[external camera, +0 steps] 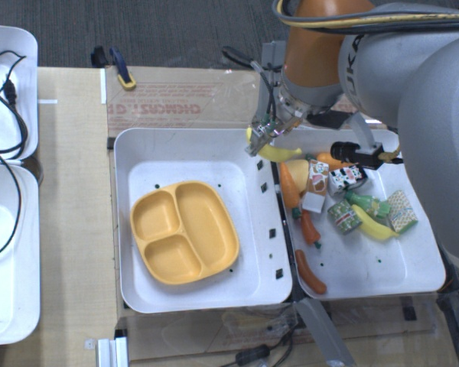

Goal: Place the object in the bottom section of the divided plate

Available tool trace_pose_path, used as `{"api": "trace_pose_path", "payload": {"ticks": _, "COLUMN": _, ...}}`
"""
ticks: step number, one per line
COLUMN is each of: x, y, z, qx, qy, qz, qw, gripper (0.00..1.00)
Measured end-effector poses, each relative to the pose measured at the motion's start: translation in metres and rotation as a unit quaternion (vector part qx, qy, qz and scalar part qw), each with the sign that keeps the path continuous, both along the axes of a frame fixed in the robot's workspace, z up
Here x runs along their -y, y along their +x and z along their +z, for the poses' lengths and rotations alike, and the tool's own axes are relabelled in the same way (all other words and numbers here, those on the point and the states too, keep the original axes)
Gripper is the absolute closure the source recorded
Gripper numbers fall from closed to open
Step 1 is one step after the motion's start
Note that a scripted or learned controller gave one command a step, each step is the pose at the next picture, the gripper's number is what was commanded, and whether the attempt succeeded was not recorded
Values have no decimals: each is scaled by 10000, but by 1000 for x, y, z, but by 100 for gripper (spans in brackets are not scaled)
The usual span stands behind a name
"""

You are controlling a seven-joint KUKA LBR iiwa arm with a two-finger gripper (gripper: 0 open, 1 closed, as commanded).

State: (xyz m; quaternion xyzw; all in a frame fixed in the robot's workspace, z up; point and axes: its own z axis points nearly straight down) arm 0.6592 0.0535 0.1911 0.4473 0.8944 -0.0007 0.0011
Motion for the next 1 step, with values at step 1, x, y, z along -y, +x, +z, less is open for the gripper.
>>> {"api": "trace_pose_path", "payload": {"ticks": 1, "x": -57, "y": -77, "z": 22, "qx": -12, "qy": 5, "qz": -79, "qw": 10000, "gripper": 100}}
